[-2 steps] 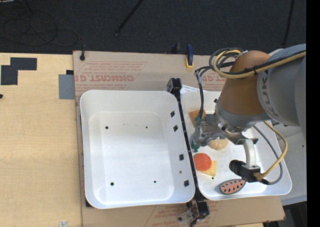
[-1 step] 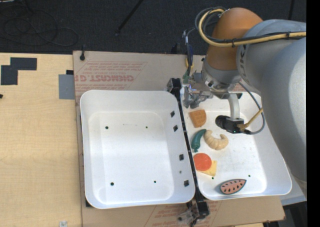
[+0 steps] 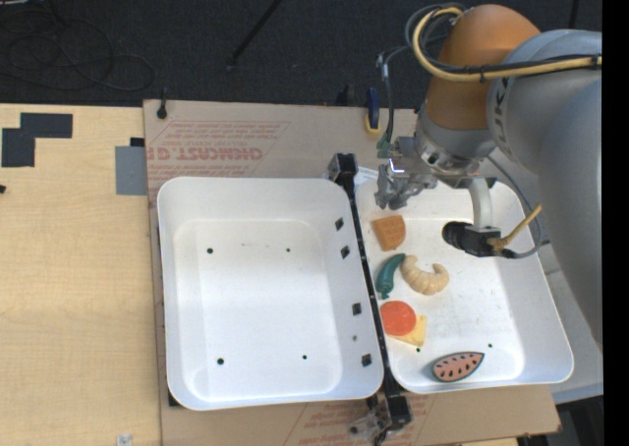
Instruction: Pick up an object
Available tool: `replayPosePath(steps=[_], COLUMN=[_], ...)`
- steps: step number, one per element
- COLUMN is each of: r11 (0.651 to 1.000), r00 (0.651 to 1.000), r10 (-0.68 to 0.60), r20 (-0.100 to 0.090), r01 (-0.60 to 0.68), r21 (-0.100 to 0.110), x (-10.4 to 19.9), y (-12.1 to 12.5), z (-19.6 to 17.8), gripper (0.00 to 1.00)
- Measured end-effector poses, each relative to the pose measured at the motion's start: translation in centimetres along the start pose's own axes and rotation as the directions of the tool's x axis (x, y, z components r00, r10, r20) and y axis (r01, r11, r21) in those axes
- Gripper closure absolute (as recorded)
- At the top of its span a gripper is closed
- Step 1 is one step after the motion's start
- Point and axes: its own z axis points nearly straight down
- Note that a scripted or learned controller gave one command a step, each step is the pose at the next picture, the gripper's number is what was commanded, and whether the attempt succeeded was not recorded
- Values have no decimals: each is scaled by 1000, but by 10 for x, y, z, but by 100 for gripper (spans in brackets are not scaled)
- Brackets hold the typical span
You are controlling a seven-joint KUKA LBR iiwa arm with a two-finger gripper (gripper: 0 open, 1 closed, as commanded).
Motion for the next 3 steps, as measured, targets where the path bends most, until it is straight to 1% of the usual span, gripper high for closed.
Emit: replayPosePath(steps=[1,2,3], r11=[1000,1000,1000], r00=[1000,1000,1000], r10=[-3,-2,-3], r20=[-1,-1,-2], r01=[3,2,3], r21=[-15,8,6], x=[8,29,75], y=[-8,-1,-1], z=[-145,-43,-11], gripper=[100,100,100])
